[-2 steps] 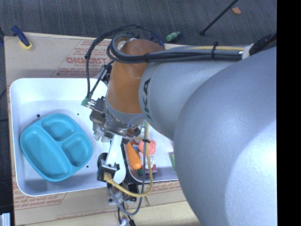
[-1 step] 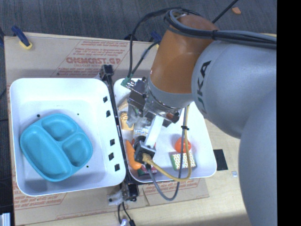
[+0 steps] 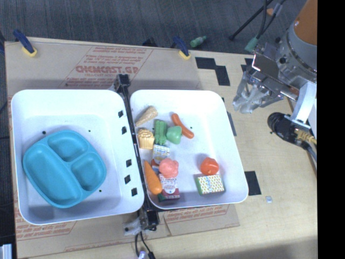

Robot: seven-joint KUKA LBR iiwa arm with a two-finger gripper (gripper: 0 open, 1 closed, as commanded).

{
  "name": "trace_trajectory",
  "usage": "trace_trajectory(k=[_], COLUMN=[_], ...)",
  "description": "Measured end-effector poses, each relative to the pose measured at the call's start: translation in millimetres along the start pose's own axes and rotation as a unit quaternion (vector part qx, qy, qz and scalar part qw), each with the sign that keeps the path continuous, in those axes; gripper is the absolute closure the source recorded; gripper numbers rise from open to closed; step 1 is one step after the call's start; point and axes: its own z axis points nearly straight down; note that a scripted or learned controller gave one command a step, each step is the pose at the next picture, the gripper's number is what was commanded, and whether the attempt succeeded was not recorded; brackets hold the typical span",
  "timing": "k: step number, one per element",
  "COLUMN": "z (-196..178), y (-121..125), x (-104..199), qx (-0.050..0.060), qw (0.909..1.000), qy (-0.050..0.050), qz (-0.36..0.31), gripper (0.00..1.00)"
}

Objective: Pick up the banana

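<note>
The pincer [image 3: 249, 102] hangs over the surface just off the right bin's [image 3: 229, 144] far right corner, nothing in its grip, though I can't tell how wide it stands. The banana [image 3: 146, 115] lies at that bin's far left, beside the divider.

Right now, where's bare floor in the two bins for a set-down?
Right bin: free along its right wall above the tomato; toys crowd its left half. Left bin: free strip above the blue tray, plus beside the divider.
</note>
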Motion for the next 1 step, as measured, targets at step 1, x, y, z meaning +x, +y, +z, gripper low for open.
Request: trace_trajectory(k=[1], z=[137.2], y=[-50.0], x=[86.0], qx=[0.004], qw=[0.9990], qy=[-0.001], qz=[-0.045], gripper=[1.00])
